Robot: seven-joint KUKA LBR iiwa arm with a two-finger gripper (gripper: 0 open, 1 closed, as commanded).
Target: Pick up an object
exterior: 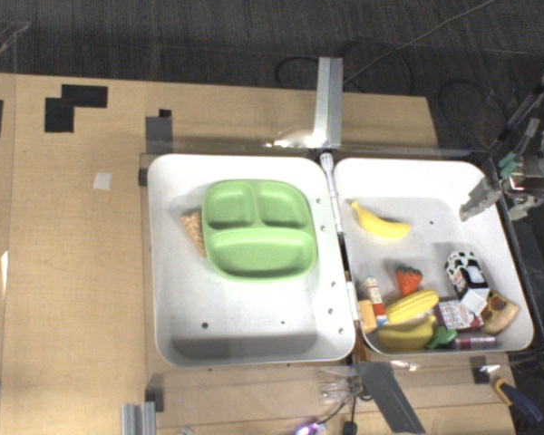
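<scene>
1. Desk (72,243): a pale wooden surface bearing 2 shallow white bins side by side.
2. Left bin (177,306): holds a green divided plate (257,227) with 3 compartments; a tan, grainy item (193,232) lies partly under the plate's left edge.
3. Right bin (435,184): holds the loose objects. A yellow banana (379,223) lies alone in the upper left part, well apart from the rest.
4. Lower cluster in the right bin: a red strawberry-like piece (408,279), a yellow corn-like piece (412,305) resting on a second banana (404,335), a black-and-white patterned object (465,270), a small printed packet (453,314) and a tan ring-shaped piece (499,313), packed close together.
5. Pincer (485,198): seen at the right bin's upper right rim, above the bin wall; whether its fingers are spread or pressed together cannot be told. No object is seen between them.
</scene>
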